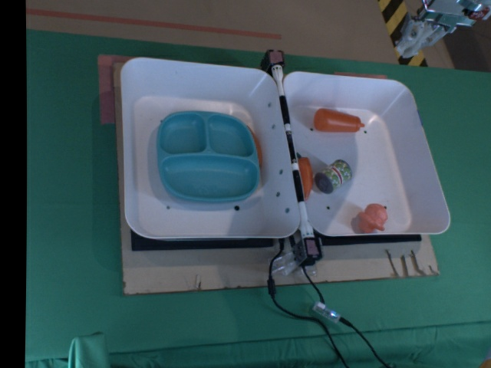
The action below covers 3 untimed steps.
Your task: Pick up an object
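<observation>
Two white bins sit side by side on a piece of brown cardboard (230,271), and the cardboard lies on a green cloth (69,205). The left bin (138,205) holds a blue plate (207,156) with three parts, one big and two small. A bit of something orange peeks out from under the plate at its 3 o'clock edge. The right bin (414,152) holds the small things. An orange carrot (336,120) lies on its side near 11 o'clock in that bin. A little can (333,175) with a dark end lies tipped over close to the middle. Just beside the can, at 9 o'clock in the bin, an orange round thing (305,175) leans against the wall where the two bins meet. A pink toy (371,218) sits at about 6 o'clock, near the front wall, apart from the can. A black and white strip (288,133) runs along the line between the two bins, with a small dark block at each end. Black wires (307,305) trail from the near block across the cloth toward 5 o'clock. The gripper (441,14) is far up at 1 o'clock in the picture, well away from both bins and over the floor, near some yellow and black stripes (389,2). It is small and blurry there, so it is hard to tell how it is set. Nothing can be seen in it.
</observation>
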Each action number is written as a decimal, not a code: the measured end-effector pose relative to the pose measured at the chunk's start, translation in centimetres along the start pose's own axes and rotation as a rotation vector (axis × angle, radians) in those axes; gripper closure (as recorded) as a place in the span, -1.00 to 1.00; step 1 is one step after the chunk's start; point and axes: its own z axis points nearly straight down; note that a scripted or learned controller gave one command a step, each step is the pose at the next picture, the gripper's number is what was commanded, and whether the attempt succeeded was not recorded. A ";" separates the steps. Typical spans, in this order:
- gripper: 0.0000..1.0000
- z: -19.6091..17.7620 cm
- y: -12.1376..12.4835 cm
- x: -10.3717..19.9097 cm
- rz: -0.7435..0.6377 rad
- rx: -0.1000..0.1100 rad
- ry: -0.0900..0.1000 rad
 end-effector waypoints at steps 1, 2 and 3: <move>1.00 -0.5 0.0 0.0 0.000 0.001 0.000; 1.00 -0.9 0.0 0.0 0.000 0.001 0.000; 1.00 -1.2 0.0 0.0 0.000 0.001 0.000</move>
